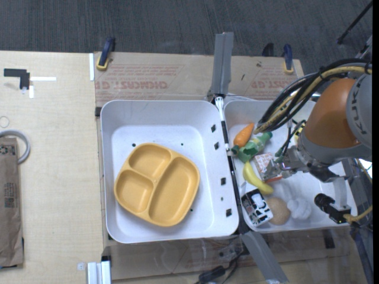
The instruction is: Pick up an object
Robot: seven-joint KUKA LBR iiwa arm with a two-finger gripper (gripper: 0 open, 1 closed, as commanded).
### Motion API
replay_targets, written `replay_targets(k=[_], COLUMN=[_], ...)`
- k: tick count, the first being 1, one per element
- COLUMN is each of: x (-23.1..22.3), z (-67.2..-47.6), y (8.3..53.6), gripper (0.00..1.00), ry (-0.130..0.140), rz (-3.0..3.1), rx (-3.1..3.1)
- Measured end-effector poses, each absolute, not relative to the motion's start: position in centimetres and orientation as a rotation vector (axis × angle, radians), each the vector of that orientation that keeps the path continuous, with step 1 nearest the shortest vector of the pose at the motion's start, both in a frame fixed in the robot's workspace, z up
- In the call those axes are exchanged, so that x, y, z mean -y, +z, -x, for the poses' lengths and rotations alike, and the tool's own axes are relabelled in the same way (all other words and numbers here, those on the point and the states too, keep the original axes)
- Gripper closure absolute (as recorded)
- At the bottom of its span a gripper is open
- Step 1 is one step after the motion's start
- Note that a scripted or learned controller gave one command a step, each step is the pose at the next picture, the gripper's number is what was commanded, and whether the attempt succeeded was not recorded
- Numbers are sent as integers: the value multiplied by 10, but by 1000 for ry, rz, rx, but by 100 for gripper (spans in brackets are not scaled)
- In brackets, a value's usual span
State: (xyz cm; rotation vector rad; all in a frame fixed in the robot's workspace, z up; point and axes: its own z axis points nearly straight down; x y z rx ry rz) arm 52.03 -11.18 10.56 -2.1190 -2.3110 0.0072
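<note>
1. bins first: we see two shallow white bins side by side on the counter (pixel 53 158), the left bin (pixel 112 129) and the right bin (pixel 308 220).
2. in the left bin a yellow three-compartment plate (pixel 157 184) lies flat, a little left of the middle, with nothing on it.
3. the right bin holds the loose things, crowded toward its left wall: an orange carrot (pixel 243 134) at the top, a green item (pixel 253 146) just below it, a yellow banana (pixel 255 178) below that, then a black-and-white box (pixel 256 207) touching a tan rounded object (pixel 278 210) near the front wall.
4. a pale crumpled thing (pixel 299 208) lies just right of the tan object; we cannot name it.
5. the grey arm with its orange band (pixel 331 120) reaches in from the right over the right bin.
6. the gripper (pixel 276 169) sits low among the things, just right of the banana and near a small red-and-white packet (pixel 264 161).
7. we cannot tell whether the jaws are apart or together, nor whether anything is between them.
8. a brown paper bag (pixel 10 200) lies at the counter's left edge.
</note>
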Motion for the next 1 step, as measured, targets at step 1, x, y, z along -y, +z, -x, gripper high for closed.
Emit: replay_targets(k=[1], x=[49], z=[-553], y=[189], gripper=[100], ry=[9], rz=[2397], rx=[2027])
